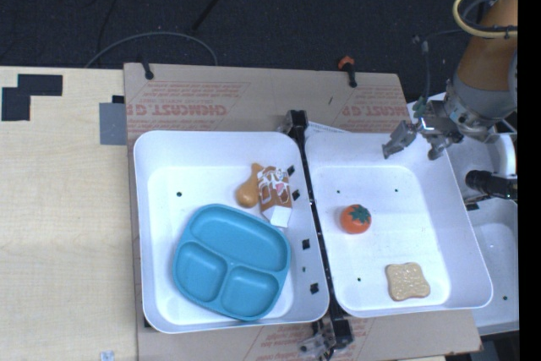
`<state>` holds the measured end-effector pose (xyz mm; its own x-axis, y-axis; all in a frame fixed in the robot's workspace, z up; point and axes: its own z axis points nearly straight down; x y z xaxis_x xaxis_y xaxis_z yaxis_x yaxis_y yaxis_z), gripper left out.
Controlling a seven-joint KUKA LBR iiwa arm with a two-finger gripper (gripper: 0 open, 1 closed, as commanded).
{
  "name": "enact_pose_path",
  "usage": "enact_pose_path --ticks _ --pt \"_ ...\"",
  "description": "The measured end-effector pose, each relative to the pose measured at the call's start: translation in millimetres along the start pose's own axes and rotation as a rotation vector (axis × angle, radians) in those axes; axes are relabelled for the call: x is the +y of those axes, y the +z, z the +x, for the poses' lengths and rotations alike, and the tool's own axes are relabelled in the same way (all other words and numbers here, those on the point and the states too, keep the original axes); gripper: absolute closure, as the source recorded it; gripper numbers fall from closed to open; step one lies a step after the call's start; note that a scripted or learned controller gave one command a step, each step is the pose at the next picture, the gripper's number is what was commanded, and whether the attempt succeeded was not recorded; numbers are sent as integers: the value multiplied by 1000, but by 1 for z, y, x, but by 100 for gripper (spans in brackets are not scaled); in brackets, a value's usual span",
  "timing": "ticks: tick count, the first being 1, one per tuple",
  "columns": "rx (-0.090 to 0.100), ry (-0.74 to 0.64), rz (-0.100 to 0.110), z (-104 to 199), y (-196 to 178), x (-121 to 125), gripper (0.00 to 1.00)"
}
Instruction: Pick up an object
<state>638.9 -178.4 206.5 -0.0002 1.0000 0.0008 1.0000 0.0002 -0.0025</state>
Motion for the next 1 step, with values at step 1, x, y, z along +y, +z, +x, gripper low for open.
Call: enact_pose_path --ticks 1 --pt "0 -5 2 6 61 5 0"
